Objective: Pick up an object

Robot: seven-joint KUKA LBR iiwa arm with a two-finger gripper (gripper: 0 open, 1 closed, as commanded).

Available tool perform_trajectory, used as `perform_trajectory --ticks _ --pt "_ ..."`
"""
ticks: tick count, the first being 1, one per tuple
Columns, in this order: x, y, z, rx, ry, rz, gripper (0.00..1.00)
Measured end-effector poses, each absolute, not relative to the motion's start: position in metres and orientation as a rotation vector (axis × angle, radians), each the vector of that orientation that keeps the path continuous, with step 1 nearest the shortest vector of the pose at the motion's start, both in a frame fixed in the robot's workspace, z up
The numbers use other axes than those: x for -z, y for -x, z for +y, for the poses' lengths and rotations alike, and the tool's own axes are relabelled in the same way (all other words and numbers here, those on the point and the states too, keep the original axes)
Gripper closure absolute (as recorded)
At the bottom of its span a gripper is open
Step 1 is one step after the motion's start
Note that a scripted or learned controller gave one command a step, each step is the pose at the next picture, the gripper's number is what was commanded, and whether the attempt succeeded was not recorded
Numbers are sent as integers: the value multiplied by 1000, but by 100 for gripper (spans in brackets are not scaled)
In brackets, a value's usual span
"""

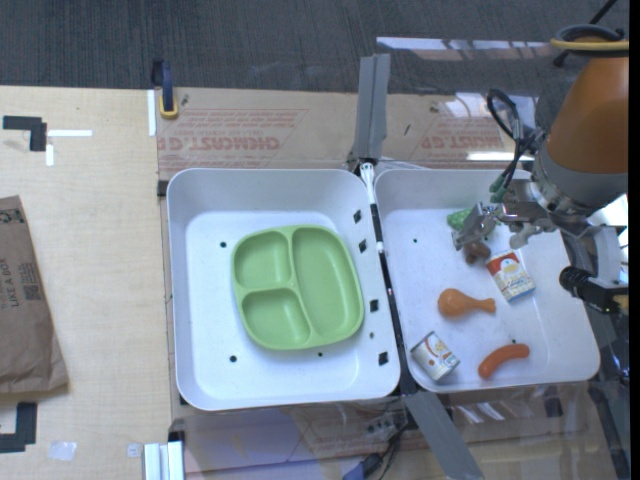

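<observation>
Floor: dark grey carpet runs across the top.
Worktop: pale wood, evenly lit, black corner marks at left.
Cardboard: flattened sheet with reversed print behind the bins.
Paper bag: brown, lying at left edge.

Scene is evenly and brightly lit from overhead; no hard shadows are cast. Soft, faint shading is seen under the green divided plate and along the inner walls of the left bin. White bin surfaces are rendered near clipping, with texture mostly lost in the right bin. Glare streaks are seen on the clear panel at the top right and on the glossy strip along the bottom edge. Overall sharpness is moderate and fine print is left unreadable. The orange arm section is softly focused. The dark floor at the top is underexposed. Slight perspective slant is noted; edge distortion is minimal.
</observation>
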State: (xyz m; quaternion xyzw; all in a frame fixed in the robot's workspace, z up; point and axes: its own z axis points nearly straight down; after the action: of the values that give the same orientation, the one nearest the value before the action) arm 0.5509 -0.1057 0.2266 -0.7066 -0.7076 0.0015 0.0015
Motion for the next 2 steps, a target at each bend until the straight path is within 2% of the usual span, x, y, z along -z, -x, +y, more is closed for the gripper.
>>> perform_trajectory --ticks 1,2 --pt "-91 -495 -94 -2 2211 -2229 0" --pt "-91 -507 -127 -1 2109 -2329 0"
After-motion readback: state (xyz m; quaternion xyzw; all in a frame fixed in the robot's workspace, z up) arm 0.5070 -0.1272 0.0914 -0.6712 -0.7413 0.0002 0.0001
